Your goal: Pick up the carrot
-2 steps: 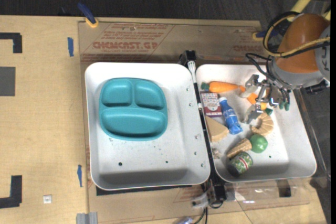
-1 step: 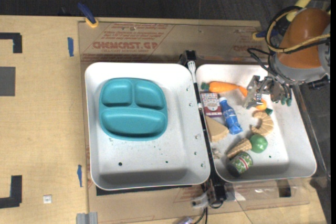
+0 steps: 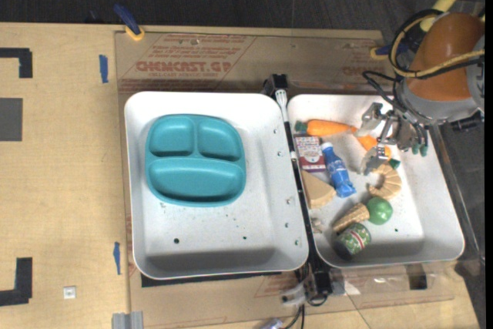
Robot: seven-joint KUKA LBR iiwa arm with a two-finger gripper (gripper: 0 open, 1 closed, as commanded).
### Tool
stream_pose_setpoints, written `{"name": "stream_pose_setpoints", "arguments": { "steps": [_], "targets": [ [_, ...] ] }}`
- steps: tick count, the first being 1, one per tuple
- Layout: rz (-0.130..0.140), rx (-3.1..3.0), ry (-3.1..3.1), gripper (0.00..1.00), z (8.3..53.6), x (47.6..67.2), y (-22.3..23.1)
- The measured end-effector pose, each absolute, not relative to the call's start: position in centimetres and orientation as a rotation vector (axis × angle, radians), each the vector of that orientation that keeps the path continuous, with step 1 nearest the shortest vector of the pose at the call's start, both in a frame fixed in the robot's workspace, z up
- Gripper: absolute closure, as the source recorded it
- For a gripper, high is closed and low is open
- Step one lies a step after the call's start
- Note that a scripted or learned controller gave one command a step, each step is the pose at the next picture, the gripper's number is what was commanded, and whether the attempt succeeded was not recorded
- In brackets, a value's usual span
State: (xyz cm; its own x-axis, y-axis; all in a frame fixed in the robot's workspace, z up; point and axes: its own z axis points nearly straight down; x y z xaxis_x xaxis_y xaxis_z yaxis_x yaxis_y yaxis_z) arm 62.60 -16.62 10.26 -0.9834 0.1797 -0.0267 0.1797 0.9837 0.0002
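The carrot (image 3: pixel 330 127) is orange with a green top and lies across the far part of the right bin (image 3: pixel 439 231), its top pointing left. My gripper (image 3: pixel 376 138) hangs just right of the carrot's tip, under the grey wrist with the orange band. Its fingers (image 3: pixel 378 159) stand open, on either side of a small orange piece (image 3: pixel 367 141) that lies next to the carrot's tip. The carrot itself lies on the bin floor, outside the fingers.
The right bin also holds a dark red box (image 3: pixel 310 150), a blue bottle (image 3: pixel 337 172), a tan wedge (image 3: pixel 320 190), a bread piece (image 3: pixel 387 182), a green ball (image 3: pixel 379 210), a cone (image 3: pixel 350 216) and a can (image 3: pixel 354 240). A teal divided plate (image 3: pixel 196 159) fills the left bin (image 3: pixel 154 243).
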Motion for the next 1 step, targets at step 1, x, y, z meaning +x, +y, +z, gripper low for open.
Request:
{"name": "stream_pose_setpoints", "arguments": {
  "steps": [1],
  "targets": [
    [0.000, 0.317, 3.112, 0.00, 8.86, 62.89, -15.40]
  ]
}}
